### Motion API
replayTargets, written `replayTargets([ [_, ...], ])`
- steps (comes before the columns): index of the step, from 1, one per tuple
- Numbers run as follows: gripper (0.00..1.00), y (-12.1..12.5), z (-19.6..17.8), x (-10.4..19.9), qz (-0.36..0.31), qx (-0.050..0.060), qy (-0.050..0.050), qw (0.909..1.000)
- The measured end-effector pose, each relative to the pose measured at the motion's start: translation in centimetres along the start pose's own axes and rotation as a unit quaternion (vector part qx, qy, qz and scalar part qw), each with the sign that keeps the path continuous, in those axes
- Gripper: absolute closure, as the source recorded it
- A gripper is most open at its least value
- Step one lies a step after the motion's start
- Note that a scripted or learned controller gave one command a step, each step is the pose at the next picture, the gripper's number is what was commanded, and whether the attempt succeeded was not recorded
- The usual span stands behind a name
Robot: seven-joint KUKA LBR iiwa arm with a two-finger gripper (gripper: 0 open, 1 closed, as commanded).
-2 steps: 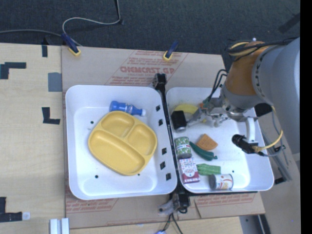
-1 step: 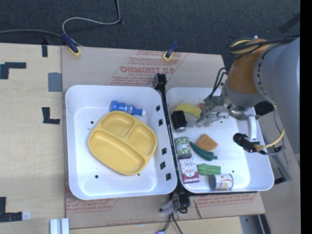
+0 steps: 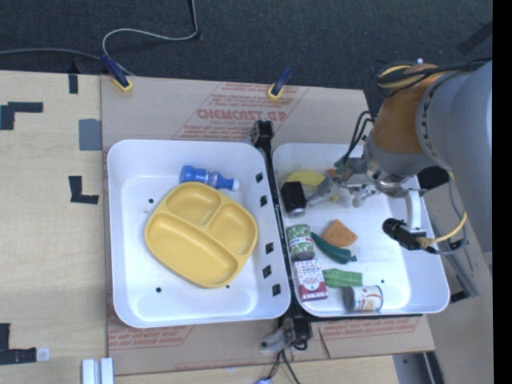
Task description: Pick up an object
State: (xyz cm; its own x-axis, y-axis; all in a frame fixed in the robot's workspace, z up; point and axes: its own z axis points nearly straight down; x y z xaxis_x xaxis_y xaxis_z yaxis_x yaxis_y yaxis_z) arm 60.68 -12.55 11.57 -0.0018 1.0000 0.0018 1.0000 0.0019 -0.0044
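The right bin (image 3: 416, 290) holds several small items. A yellow rounded piece (image 3: 305, 178) and a black block (image 3: 293, 198) lie at its back left. Below them are a green can (image 3: 299, 242), an orange wedge (image 3: 342, 233) and a dark green pepper (image 3: 334, 251). A red packet (image 3: 310, 281), a light green piece (image 3: 345, 278) and a small lying can (image 3: 364, 298) sit near the front. My gripper (image 3: 326, 189) hangs low over the back of this bin, just right of the yellow piece and the black block. Nothing shows held in it.
The left bin (image 3: 128, 214) holds a yellow divided plate (image 3: 202, 234) and a blue bottle (image 3: 206, 178) behind it. A black divider (image 3: 272, 214) runs between the bins. The arm's grey body and orange band (image 3: 400, 122) cover the right bin's back right corner.
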Motion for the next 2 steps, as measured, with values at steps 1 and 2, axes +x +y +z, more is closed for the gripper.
replayTargets([
  [1, 0.0, 2.2, 1.7, 0.99, 0.004, -0.006, -0.01, 0.9999],
  [2, 1.0, 2.16, 1.08, 1.55, 0.003, -0.004, -0.005, 1.0],
])
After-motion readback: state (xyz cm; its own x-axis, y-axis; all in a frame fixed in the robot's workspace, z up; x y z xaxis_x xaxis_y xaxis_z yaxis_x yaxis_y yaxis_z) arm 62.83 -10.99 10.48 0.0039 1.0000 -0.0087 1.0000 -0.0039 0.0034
